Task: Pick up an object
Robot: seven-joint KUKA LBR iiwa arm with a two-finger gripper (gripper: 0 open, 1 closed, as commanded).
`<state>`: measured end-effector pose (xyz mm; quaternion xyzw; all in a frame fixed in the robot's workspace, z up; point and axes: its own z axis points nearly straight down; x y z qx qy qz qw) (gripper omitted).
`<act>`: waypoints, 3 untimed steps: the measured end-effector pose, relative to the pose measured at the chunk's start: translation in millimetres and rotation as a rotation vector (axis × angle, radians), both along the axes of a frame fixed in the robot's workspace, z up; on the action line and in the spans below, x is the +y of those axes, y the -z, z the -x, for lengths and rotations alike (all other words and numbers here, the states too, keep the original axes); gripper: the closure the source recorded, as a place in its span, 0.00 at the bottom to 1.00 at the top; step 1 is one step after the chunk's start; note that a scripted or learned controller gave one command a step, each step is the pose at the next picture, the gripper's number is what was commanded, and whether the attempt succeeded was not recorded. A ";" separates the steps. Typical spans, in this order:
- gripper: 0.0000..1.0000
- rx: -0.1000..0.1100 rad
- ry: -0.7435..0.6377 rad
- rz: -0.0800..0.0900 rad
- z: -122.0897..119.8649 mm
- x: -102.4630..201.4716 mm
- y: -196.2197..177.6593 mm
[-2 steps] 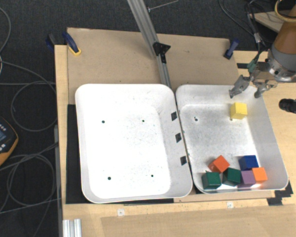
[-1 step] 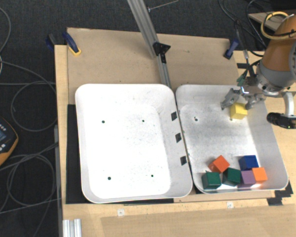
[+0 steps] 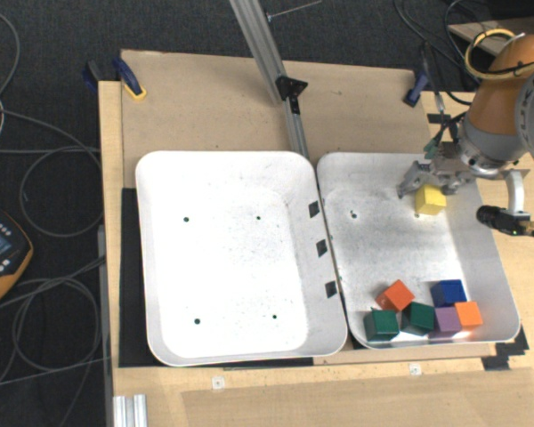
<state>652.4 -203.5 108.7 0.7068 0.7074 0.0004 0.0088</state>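
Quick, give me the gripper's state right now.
Gripper: over the right bin, right above the yellow block; whether it grips the block cannot be told.

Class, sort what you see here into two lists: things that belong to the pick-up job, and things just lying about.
Belongs to the job:
end effector
yellow block
right bin
pile of coloured blocks

Just lying about:
left bin
blue clamps
cables
handheld controller
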 end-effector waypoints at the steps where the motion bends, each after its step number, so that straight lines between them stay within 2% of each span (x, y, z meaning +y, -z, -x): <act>1: 1.00 -0.009 -0.002 0.000 -2.9 0.8 -15.1; 2: 1.00 0.006 -0.001 -0.010 -3.8 6.2 -61.3; 3: 1.00 0.005 -0.001 -0.009 1.6 9.3 -109.9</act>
